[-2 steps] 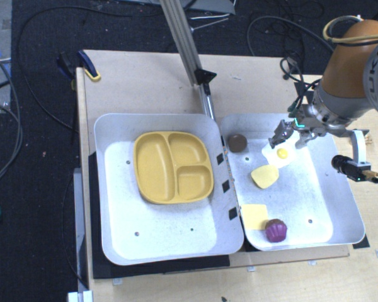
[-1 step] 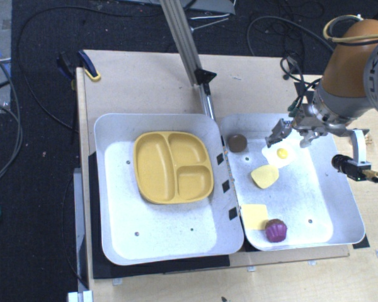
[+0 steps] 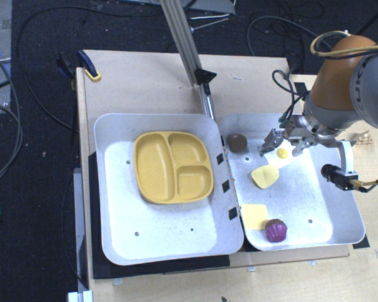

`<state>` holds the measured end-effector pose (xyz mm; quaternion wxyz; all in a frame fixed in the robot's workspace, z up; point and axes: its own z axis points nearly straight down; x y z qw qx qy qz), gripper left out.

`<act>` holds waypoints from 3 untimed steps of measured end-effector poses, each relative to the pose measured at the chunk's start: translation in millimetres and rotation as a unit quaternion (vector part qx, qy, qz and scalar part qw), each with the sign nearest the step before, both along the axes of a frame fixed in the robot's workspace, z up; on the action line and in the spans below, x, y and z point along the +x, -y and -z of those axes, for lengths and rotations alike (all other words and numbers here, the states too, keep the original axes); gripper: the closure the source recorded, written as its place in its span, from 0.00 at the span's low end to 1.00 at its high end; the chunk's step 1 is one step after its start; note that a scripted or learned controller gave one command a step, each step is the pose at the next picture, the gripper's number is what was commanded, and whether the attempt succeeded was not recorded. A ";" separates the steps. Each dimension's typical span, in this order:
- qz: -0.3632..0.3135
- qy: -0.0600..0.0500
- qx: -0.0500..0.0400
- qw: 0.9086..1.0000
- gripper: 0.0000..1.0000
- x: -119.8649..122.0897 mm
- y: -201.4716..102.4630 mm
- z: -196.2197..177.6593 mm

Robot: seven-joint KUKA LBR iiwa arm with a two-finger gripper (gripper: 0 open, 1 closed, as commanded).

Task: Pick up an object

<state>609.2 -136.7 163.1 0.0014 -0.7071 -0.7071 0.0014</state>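
The gripper (image 3: 278, 145) hangs over the upper part of the right bin (image 3: 340, 228), reached in from the right on the grey arm (image 3: 340, 87) with its orange band, and a small yellow piece (image 3: 281, 153) sits right at its tip. Whether the jaws are spread or pressed together cannot be told from this slant, nor whether that small piece is between them or merely lying under them, so I count nothing as held. The relation the coming move turns on is this: the nearest clear candidate, a pale yellow lump (image 3: 265, 176), lies just below and slightly left of the gripper, toward the near edge of the bench, close by but apart from it. It is a rounded wedge (soft-looking, though that is a guess), with its long axis running on a diagonal from lower left to upper right, the blunter end toward the gripper. A grasp would probably go best across that diagonal. A brown round object (image 3: 238, 143) rests to the gripper's left near the bin's upper left corner, with no axis to speak of. Farther toward the front edge lie a flat yellow square (image 3: 254, 216) and, touching or nearly touching its corner, a purple knobbly ball (image 3: 276, 230). The left bin (image 3: 113, 168) holds a yellow divided plate (image 3: 174, 167), well apart from the gripper.
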 end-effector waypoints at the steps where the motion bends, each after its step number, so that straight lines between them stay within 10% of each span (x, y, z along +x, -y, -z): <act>1: -0.001 0.000 0.000 1.000 0.00 0.6 -10.1 57.3; 2: 0.000 0.003 -0.001 1.000 0.00 1.6 -9.9 69.8; 3: 0.000 0.007 -0.002 1.000 1.00 3.3 -9.2 57.0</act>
